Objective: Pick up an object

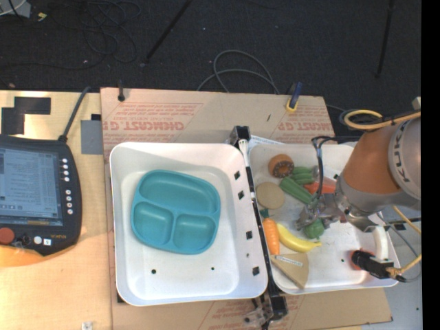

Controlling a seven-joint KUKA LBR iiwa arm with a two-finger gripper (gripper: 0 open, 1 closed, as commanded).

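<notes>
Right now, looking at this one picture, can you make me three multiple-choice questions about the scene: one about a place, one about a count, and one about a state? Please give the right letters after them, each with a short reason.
1. Where does the teal tray lie?
A. in the left bin
B. in the right bin
C. on the cardboard outside the bins

2. How many compartments does the teal tray have?
A. two
B. three
C. five

3. Where is the gripper at this moment?
A. raised above the left bin
B. low among the toy foods in the right bin
C. over the grey tablet

Answers:
1. A: the tray rests on the floor of the left bin.
2. B: one long section at the top and two smaller ones below.
3. B: the gripper sits in the right bin, beside the banana and the green vegetable.
</notes>
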